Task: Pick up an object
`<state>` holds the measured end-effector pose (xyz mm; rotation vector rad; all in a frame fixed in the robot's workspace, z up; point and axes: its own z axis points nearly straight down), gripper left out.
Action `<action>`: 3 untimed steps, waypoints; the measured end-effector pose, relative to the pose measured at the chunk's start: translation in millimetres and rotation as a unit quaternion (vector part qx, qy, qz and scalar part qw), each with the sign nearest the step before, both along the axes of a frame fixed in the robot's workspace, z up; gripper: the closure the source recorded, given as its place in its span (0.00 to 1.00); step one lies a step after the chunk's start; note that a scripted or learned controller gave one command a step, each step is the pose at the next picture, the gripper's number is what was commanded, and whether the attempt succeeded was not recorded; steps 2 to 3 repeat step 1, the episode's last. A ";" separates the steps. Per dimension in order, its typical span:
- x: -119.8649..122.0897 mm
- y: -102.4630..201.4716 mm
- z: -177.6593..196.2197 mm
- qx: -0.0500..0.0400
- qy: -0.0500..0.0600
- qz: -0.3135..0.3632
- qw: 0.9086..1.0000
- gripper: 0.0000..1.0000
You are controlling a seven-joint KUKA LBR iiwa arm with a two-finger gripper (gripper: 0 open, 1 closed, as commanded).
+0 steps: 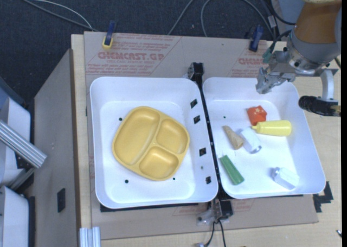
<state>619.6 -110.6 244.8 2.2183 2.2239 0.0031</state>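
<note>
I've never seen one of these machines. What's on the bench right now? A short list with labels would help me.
left bin: holds a yellow divided tray
right bin: holds five small things
orange block: nearest the far wall
yellow bottle: lying on its side, beside the orange block
tan wedge: near the bin's middle
green stick: toward the near left corner
clear wrapped piece: toward the near right corner
gripper: above the right bin's far edge, holding nothing visible

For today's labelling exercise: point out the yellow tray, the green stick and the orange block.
yellow tray [150,143], camera view, on its central ridge.
green stick [231,169], camera view, mid-length.
orange block [257,114], camera view, top face.
</note>
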 end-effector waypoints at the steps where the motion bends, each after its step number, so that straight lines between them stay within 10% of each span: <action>1: -32.3 -59.9 135.4 -0.004 -0.007 -0.004 1.000 1.00; 3: -32.3 -59.9 135.4 -0.004 -0.007 -0.004 1.000 1.00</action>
